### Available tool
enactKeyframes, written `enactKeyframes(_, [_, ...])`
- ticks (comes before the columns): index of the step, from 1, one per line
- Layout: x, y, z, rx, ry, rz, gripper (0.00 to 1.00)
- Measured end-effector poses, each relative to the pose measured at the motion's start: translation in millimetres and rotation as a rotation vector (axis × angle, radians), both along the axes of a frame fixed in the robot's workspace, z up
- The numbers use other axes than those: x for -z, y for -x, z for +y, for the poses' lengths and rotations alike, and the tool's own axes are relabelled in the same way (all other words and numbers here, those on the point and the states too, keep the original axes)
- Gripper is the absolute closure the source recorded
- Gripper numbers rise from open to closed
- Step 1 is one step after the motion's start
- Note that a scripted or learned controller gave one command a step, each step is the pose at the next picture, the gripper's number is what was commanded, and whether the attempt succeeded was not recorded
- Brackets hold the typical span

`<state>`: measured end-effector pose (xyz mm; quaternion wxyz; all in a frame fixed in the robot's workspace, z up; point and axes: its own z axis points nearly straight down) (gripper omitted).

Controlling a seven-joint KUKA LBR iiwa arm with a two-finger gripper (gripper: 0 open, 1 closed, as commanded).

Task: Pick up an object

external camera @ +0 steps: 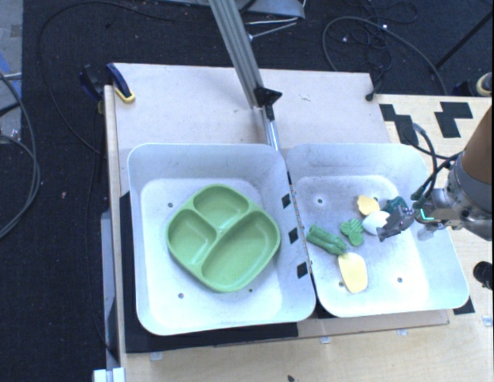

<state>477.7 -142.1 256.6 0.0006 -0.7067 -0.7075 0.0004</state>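
- The arm's gripper (392,217) sits low over the right bin (406,289), right at a small white piece (375,222); from this slanted view I cannot tell whether the jaws are open, closed or gripping anything.
- The likely targets lie crowded together: a yellow piece (367,205) just above the white one, a small green piece (354,231) touching or nearly touching its left side, a longer green piece (326,240) further left, and a yellow spoon-shaped piece (353,272) below.
- Risk: with neighbours this close, the jaws may come down on two things at once, or knock one aside and close on nothing.
- Risk: the white piece looks small and rounded, so it could squirt out as the jaws close.
- Risk: a nudge could push pieces towards the bin wall, where a grasp is harder.
- The green divided plate (223,237) in the left bin (151,293) lies well apart and should stay out of trouble.
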Motion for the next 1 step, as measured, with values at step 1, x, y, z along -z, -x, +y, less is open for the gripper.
enactKeyframes(1, [-0.2,-0.1,0.0,0.0,0.0,-0.001,0.0])
